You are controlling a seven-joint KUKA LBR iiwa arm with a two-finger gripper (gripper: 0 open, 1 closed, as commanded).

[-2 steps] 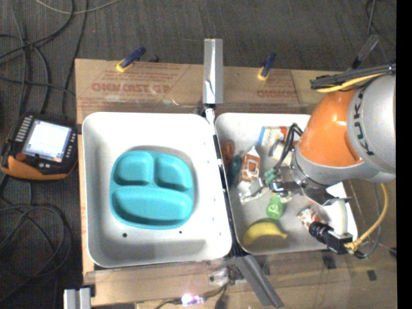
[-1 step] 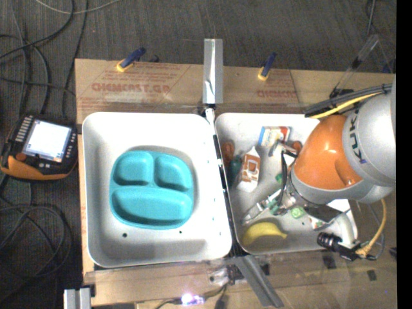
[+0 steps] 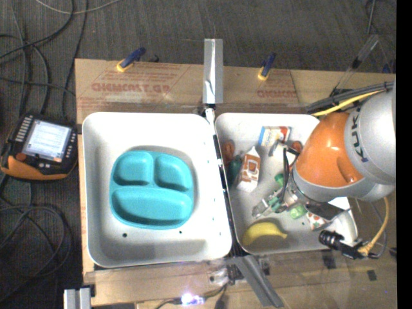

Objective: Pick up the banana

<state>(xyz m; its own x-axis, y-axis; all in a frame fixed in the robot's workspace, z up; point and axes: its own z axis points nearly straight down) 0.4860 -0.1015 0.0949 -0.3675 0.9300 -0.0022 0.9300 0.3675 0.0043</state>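
Camera view: "KUKA" lettering on arm [image 3: 376, 150] above banana [image 3: 264, 232].

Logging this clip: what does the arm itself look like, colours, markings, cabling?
The arm has a rounded light-grey shell bearing dark KUKA lettering, then a glossy orange band above the wrist. Below that, the gripper is a cluster of slim metallic parts with green details. A yellow cable runs along the arm's upper side, and another loops near its lower right.
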